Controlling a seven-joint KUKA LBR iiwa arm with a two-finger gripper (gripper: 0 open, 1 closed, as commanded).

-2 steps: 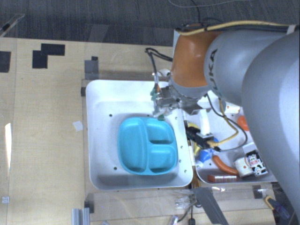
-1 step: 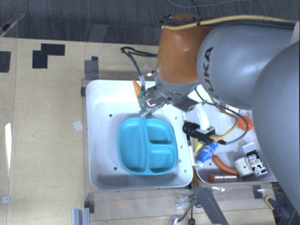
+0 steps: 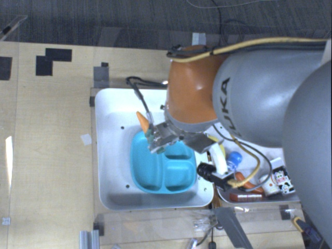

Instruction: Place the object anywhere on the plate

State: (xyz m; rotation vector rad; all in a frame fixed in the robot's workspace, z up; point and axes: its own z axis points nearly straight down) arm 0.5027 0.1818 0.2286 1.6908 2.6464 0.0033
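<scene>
Camera view: my gripper (image 3: 154,137) hangs over the blue plate's (image 3: 150,173) upper edge in the left bin (image 3: 111,139), closed on an orange carrot-like object (image 3: 142,119), which I judge is positioned for release onto the plate.

Robotics lab: KUKA arm (image 3: 249,102) over white bins (image 3: 111,139) on a bench (image 3: 46,154).

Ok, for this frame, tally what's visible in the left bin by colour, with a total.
Blue: 1, the divided plate
Orange: 1, the carrot-like object at the plate's upper edge, beside the hand
Total: 2
</scene>
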